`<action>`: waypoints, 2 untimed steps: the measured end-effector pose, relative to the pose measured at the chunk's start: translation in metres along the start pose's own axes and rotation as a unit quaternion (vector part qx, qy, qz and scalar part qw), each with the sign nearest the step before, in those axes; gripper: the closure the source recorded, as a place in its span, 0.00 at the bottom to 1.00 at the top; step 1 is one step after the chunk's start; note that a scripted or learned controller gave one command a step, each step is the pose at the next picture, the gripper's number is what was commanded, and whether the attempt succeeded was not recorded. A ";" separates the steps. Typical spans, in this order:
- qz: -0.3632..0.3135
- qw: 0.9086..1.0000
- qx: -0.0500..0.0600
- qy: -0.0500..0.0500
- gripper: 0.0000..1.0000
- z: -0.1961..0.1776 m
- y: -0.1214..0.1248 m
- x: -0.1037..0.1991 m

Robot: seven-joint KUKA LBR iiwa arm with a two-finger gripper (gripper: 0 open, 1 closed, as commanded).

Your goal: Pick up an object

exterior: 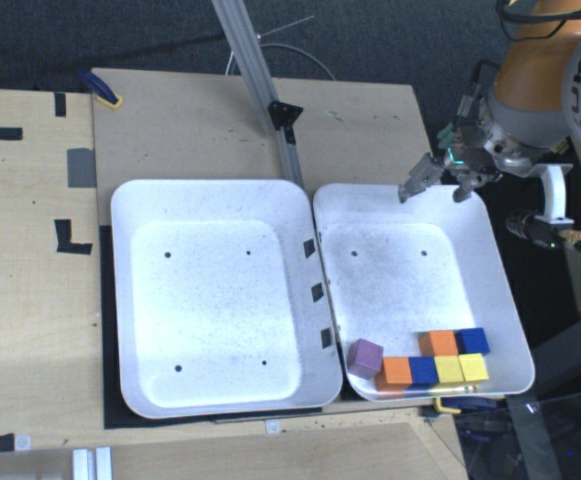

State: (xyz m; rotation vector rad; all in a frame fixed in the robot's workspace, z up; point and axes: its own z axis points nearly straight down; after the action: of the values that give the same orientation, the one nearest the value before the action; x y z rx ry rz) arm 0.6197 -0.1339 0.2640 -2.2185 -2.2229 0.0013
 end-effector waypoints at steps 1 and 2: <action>-0.001 1.000 0.003 0.000 0.00 0.088 0.028 0.020; 0.000 1.000 0.004 0.000 0.00 0.162 0.039 0.045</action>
State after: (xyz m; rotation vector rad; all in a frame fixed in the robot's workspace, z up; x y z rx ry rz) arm 0.6585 -0.0884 0.1020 -2.2135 -2.2196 0.0088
